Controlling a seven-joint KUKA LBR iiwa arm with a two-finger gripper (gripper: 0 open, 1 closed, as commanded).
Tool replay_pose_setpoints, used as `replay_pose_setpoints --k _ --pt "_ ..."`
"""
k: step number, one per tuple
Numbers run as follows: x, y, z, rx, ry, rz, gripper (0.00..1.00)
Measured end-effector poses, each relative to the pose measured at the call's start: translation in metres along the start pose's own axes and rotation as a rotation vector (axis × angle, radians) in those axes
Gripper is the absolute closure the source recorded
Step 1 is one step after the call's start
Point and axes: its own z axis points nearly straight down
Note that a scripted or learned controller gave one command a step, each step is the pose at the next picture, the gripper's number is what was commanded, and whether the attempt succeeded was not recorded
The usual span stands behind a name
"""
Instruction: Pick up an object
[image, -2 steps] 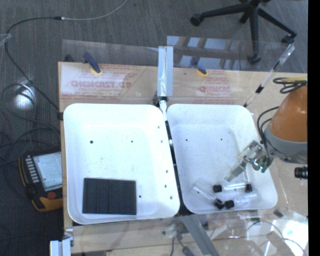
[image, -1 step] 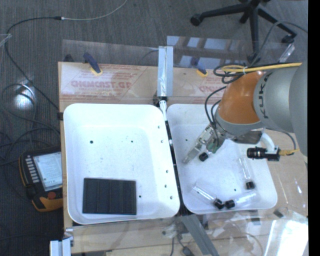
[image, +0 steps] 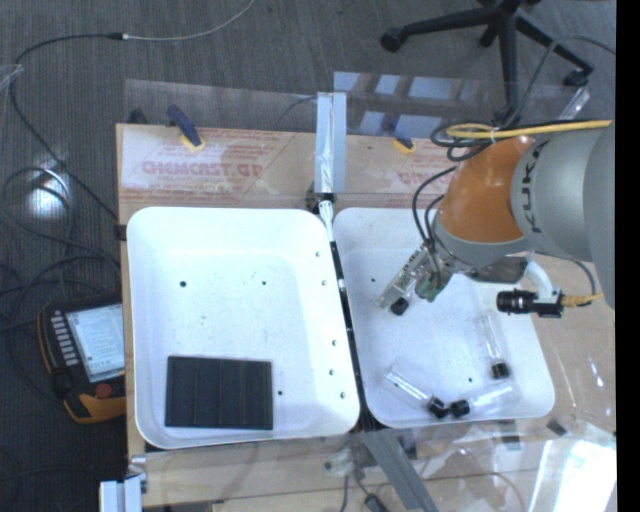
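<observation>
Camera view: gripper low in the right bin, nothing held

I see the gripper (image: 405, 293) centre-right of frame, fingers apart, over the right bin (image: 370, 250); clear tubes (image: 412, 388) lie lower right, well apart; I judge this the approach; next I'd lower and close.

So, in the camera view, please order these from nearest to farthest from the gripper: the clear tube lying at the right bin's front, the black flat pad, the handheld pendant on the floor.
From the gripper:
1. Clear tube, right bin, toward the front.
2. Black flat pad, left bin's front corner.
3. Handheld pendant, on the floor beyond the left bin.
</observation>
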Motion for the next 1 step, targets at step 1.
replay_pose_setpoints --k 1 --pt "-0.0273 0.0535 -0.0809 0.014 0.013 0.021 1.0"
